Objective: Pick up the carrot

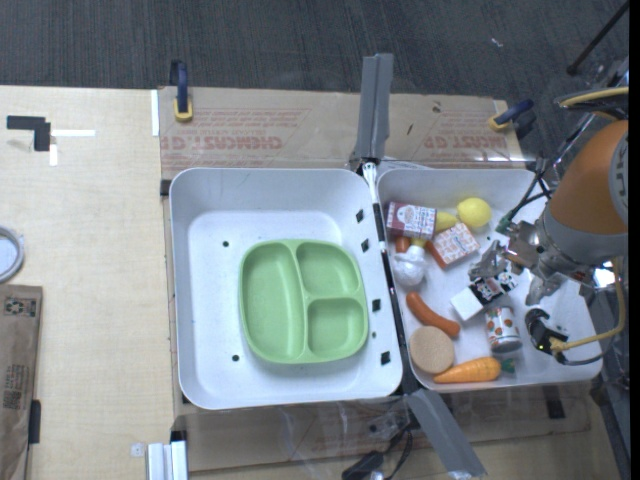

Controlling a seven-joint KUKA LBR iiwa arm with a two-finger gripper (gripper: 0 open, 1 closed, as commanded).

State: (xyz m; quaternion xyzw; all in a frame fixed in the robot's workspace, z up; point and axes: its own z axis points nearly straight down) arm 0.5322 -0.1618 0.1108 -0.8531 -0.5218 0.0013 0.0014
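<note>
carrot (468,371): one, right bin front | sausage (432,314): one | green tray (303,301): one | fingers (492,271): state unclear

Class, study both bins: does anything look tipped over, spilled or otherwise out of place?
The small can in the right bin lies on its side near the carrot. The green tray sits flat and slightly askew in the left bin.

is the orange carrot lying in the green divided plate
No, the orange carrot lies in the right white bin near its front edge, while the green divided plate sits in the left white bin.
</note>
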